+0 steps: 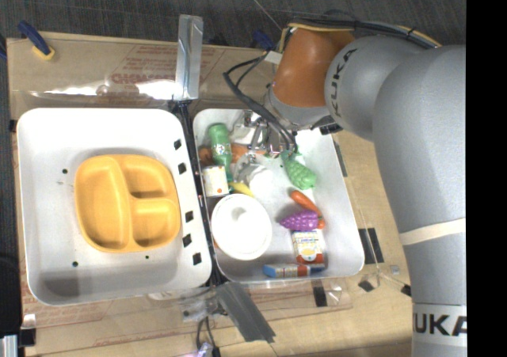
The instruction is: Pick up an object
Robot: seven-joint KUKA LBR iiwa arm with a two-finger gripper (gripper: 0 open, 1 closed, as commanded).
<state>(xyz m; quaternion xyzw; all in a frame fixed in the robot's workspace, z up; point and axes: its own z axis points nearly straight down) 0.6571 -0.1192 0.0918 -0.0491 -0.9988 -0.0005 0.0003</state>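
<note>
Reaching into the right bin [348, 213], the pincer [257, 146] sits low at its far end, among a green bottle [219, 144] and green toy [299, 171]; finger state cannot be determined. Nearer lie a carrot [303, 199], purple grapes [301, 222] and white bowl [242, 226]. The left bin [40, 189] holds a yellow tray [127, 201].

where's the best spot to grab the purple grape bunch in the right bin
Probably across the middle of the purple plastic grape bunch, coming straight down from above. It lies flat on the floor of the right white bin, long axis left-right. The orange carrot sits close above it and a small carton below, so close carefully across its narrow width.
</note>
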